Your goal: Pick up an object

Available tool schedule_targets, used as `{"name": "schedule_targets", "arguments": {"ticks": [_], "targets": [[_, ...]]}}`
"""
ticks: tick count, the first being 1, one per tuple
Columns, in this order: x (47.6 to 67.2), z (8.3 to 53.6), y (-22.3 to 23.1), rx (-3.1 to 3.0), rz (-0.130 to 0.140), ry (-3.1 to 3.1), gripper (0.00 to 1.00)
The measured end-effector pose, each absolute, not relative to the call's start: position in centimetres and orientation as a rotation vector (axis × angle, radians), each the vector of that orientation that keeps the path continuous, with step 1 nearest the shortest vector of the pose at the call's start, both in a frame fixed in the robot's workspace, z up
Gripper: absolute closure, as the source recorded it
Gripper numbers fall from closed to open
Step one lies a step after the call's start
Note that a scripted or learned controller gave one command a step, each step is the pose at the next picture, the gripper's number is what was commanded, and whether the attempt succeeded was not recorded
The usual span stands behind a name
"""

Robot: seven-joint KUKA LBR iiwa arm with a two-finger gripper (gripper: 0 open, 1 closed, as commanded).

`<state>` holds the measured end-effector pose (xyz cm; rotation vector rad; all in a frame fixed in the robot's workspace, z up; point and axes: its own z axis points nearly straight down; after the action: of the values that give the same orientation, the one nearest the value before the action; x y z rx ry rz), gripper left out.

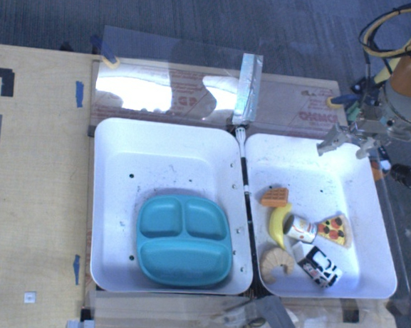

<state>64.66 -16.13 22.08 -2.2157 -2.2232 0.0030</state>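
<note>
Bench with two white bins; toys cluster in the right bin (373, 210).
Gripper (347, 140) hovers above its far rim, seemingly spread, pinching nothing. Banana (279, 227): light, stiff, smooth; grasp mid-curve.

Two white bins (108, 208) look like smooth, slightly glossy plastic. A teal divided tray (183, 240) appears to be matt plastic. The bench (23, 201) looks like pale, unvarnished wood. A clear, shiny plastic sheet (169, 85) reflects light behind the bins.
</note>
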Motion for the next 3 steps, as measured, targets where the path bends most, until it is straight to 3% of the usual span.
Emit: {"name": "schedule_targets", "arguments": {"ticks": [1,2,3], "targets": [[59.5,8.8,-12.8,-2.173,-0.003,-2.271,0.00],[53.6,8.7,-13.7,-2.163,-0.006,-2.283,0.00],[49.9,8.7,-9.9,-2.206,-0.009,-2.246,0.00]]}}
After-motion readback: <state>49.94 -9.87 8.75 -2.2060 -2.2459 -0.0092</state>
